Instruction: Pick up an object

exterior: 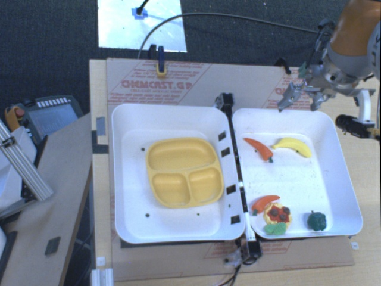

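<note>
Currently, the tool [302, 96] hangs above the far rim of the right bin [342, 159], at about 1 o'clock from the view's centre, carried by the grey arm [357, 28] with its orange band. Its two fingers [290, 96] stand apart with nothing between them; the tool grips no object.

The right bin holds five items. A yellow banana [293, 146] lies near the bin's far side, and an orange-red carrot [259, 148] lies just beside it at 9 o'clock; whether the two touch cannot be told. Both sit at 6 o'clock from the tool, apart from it. Near the bin's front rim, a red pepper [265, 202] rests against a small pizza slice [277, 214], and a dark green broccoli piece [317, 221] lies at 3 o'clock from these, apart.

The left bin [128, 159] holds a yellow divided tray [183, 171] with three compartments, set flat near the bin's centre. Both bins rest side by side on the table [98, 136].
</note>
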